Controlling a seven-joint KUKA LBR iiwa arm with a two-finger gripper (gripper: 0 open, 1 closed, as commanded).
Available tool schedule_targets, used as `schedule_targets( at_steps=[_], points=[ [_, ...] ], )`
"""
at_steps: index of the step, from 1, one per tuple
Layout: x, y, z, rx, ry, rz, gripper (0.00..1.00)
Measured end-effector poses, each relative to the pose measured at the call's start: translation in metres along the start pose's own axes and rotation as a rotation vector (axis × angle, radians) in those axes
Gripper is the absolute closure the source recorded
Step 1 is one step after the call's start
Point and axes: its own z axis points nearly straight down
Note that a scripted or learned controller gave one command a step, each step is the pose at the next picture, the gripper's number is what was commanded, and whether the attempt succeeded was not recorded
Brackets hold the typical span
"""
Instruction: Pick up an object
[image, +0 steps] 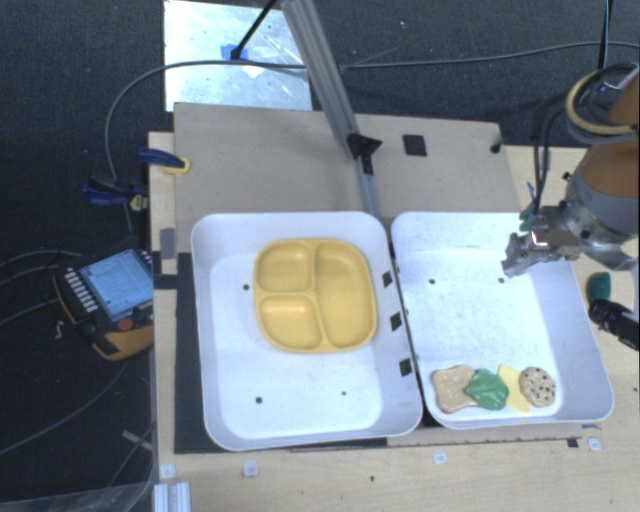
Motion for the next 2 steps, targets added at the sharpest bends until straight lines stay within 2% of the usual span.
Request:
schedule_targets(
  at_steps=[2],
  points=[
    [0.097, 0.006, 0.039, 0.007, 0.003, -0.005, 1.0]
  ],
)
